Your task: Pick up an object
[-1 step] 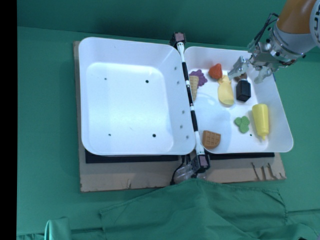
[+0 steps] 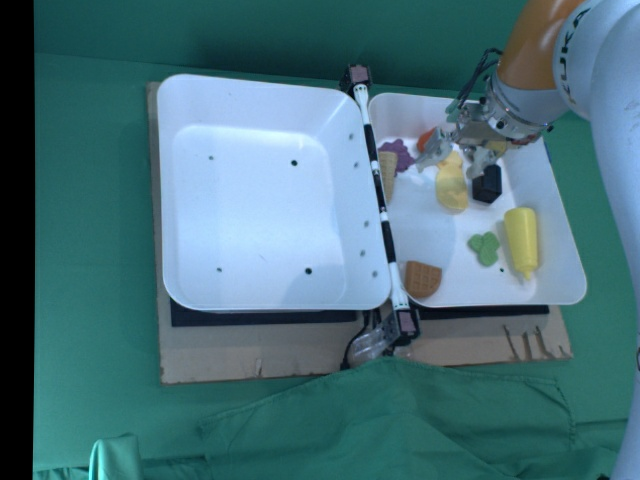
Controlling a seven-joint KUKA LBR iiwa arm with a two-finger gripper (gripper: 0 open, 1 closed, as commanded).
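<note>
My tool point(image 2: 462, 160) hangs over the upper part of the right bin point(image 2: 560, 268), in the upper right of the frame, with my grey arm point(image 2: 610, 58) and its orange band point(image 2: 540, 28) running off toward the top right corner. Its two fingers are spread apart and point down at the objects, with the top of a yellow corn-like piece point(image 2: 451, 186) lying just below and between them; I cannot tell whether either finger touches it, and nothing is lifted. A small black block point(image 2: 487, 184) sits just to the right of the yellow piece, close under my right-hand finger. A bit of red-orange point(image 2: 427, 138) shows at the left of the tool, partly hidden by it.

Left of that, against the bin's left wall, lie a purple grape cluster point(image 2: 397, 153) and a tan waffle cone point(image 2: 387, 172). Lower in the same bin, a yellow mustard-style bottle point(image 2: 521, 240) lies near the right wall, with a green leafy piece point(image 2: 485, 248) just beside it on its left. A brown waffle-patterned piece point(image 2: 422, 279) rests at the bin's lower left corner.

The left bin point(image 2: 180, 268) sits alongside, the two parted by a black-and-white bar point(image 2: 378, 193). Both rest on cardboard point(image 2: 250, 353) on the green surface point(image 2: 90, 218). A crumpled green cloth point(image 2: 400, 423) lies along the bottom of the frame.
</note>
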